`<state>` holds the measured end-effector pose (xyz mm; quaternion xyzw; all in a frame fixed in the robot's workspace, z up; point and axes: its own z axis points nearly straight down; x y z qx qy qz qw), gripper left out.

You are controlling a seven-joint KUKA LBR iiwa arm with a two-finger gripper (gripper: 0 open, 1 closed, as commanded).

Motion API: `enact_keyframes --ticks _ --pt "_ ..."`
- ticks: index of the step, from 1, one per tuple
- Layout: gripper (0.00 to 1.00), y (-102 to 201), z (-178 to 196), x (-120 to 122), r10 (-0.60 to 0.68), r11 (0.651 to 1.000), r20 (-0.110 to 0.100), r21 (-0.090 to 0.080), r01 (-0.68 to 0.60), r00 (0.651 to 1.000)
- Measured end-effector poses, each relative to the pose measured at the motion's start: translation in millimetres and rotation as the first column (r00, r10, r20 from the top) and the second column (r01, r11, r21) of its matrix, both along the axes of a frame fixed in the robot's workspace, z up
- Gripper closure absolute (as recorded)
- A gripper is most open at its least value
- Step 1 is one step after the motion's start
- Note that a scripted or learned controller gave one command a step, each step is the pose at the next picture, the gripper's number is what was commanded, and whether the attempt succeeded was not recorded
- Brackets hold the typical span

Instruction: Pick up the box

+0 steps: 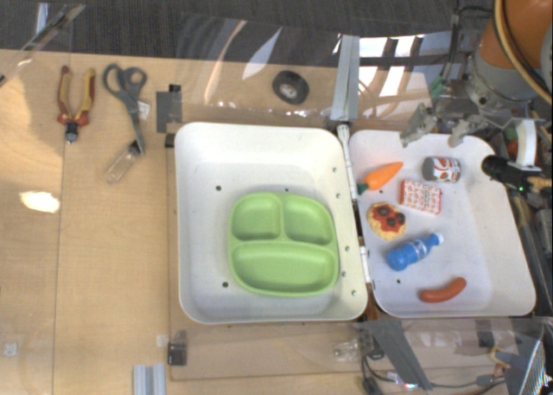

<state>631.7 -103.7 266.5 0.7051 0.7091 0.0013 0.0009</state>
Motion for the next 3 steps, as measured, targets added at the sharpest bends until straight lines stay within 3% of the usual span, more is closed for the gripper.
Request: enact_keyframes --ticks 1,2,3 --pt "0.00 -43 -71 -35 0.084 0.996 0.001 -0.002 -0.084 0.996" --pt "0.00 -42 -162 -15 -0.049 0.999 0.020 -0.004 0.050 0.999" --pt "0.00 -40 -167 -14 -0.062 0.998 0.025 -0.008 0.062 0.998"
